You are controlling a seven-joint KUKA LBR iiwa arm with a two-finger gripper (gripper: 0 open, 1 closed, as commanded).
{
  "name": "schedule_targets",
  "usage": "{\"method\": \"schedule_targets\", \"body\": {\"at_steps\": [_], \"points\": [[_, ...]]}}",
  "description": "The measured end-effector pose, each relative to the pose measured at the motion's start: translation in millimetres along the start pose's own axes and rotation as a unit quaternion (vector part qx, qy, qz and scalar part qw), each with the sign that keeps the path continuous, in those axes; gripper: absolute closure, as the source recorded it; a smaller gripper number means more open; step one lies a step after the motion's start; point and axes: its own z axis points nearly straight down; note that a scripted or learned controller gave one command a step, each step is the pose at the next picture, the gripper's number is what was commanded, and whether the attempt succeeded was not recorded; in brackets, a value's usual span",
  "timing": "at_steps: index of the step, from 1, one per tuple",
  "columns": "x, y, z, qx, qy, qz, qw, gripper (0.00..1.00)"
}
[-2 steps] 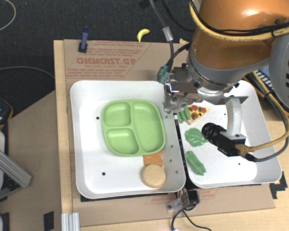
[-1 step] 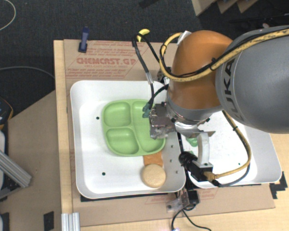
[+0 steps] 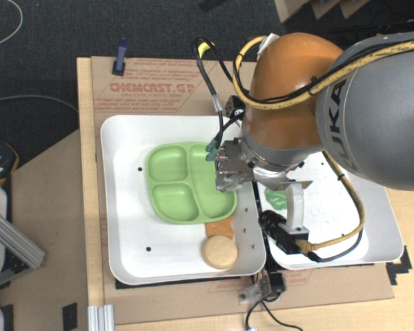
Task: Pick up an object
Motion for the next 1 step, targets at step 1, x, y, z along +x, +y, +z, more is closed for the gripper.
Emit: {"method": "schedule_targets", "body": {"at_steps": [1], "points": [[-77.8, -7.4, -95.2, -0.005, -0.001, 0.003, 1.0, 1.0]]}}
